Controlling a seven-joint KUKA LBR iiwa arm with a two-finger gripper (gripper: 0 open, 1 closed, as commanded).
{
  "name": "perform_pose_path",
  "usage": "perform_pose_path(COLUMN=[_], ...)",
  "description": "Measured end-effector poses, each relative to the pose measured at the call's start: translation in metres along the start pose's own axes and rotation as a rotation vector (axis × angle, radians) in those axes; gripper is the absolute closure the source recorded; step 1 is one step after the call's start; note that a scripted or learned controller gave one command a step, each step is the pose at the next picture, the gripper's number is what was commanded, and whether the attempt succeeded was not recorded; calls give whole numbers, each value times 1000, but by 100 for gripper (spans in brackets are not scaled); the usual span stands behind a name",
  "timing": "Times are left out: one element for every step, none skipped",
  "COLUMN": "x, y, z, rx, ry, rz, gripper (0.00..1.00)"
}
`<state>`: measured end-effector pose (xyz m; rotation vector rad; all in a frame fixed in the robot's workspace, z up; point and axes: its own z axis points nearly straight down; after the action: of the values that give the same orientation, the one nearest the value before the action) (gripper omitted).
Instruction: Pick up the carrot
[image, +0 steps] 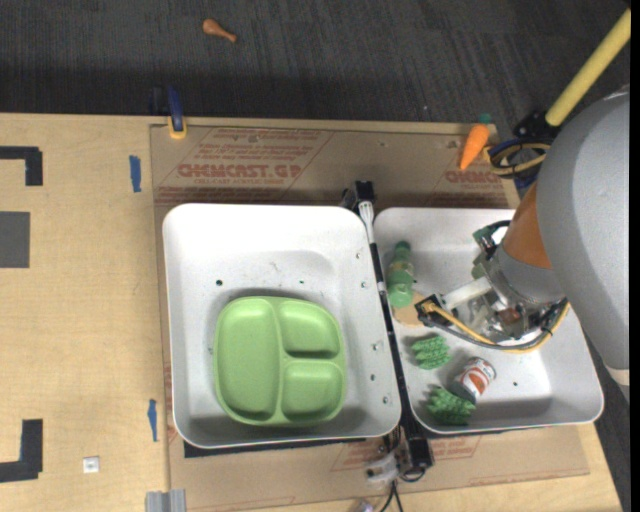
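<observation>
Camera view, looking down at a slant: we are judging the task to be at its opening stage, with no part of the pick accomplished. The carrot (476, 146) is lying on the brown board at the upper right of the frame, outside both bins and just above the far rim of the right bin (572, 405). The gripper (488, 312) is hanging low over the middle of that right bin, well apart from the carrot. We are unable to tell whether it is spread or pressed together, because the wrist is covering it.

Around it in the bin are lying a green bottle (401, 272), a green leafy piece (430, 350), a second leafy piece (450, 404) and a red-and-white can (474, 378). The left bin (190, 300) is holding a green divided plate (280, 358). A small orange object (217, 30) is lying on the dark floor at the upper left, too small for us to identify.

We are reckoning that the whole job is left: rising clear of the bin, travelling toward the upper right of the frame, descending over the carrot, closing on it and lifting.
</observation>
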<state>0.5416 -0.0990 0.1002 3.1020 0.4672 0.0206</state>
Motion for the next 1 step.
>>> perform_pose_path(x=[-46], y=[3], z=[8], rx=[-2], ry=[6], rz=[-232], gripper=[100])
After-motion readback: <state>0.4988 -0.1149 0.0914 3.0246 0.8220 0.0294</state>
